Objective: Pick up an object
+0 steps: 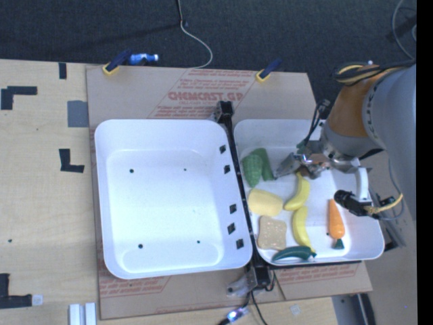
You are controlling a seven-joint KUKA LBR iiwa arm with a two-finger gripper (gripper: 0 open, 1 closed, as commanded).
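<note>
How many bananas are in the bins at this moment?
2. One banana lies in the right bin just under the gripper; the other banana lies right below it, toward the bin's near edge. The arm may hide more.

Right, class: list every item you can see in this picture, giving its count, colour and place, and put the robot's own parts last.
Bins: two, white, side by side on the bench.
Green item: one, right bin, upper left.
Yellow block: one, right bin, left side.
Tan slice: one, below the block.
Bananas: two, yellow, right bin, middle.
Carrot: one, orange, right side.
Dark green item: one, front edge.
Clamps: two, yellow, on the cardboard's far corners.
Gripper: one, above the upper banana.
Arm: one, grey and orange, right.
</note>
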